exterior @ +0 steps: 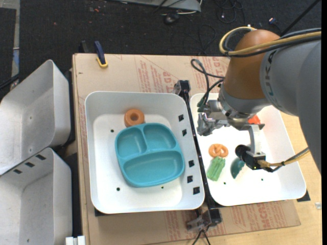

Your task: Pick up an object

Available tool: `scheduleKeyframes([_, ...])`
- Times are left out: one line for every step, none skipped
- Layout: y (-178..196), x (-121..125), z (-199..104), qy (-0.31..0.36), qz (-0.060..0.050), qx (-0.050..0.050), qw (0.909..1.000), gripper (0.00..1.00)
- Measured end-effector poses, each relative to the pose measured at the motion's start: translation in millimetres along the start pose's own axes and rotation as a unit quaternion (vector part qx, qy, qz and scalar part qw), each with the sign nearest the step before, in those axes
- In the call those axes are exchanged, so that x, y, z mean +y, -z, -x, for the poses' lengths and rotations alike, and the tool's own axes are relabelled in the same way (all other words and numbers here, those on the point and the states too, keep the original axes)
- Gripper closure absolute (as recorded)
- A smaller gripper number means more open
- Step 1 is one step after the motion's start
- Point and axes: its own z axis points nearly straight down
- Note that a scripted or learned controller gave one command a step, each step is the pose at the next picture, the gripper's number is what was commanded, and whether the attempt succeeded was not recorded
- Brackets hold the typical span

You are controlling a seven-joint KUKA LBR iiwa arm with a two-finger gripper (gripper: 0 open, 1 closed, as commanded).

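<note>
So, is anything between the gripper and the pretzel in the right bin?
Nothing visible. The gripper is above the left side of the right bin, and the pretzel lies uncovered just nearer the camera. A green piece sits close against the pretzel's near side, which might hamper a grasp.

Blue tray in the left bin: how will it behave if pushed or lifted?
The tray looks like rigid moulded plastic, so probably stiff and light. Wide, shallow and flat on the bin floor, it should slide rather than tip. Its smooth rim and dividers seem the only pinch points and may slip.
</note>
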Motion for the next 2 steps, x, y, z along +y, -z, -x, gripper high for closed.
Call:
scheduleKeyframes([12,14,-43,0.0,0.0,0.0,1.0,1.0])
scheduleKeyframes([27,36,-90,0.0,0.001,0.001,1.0,1.0])
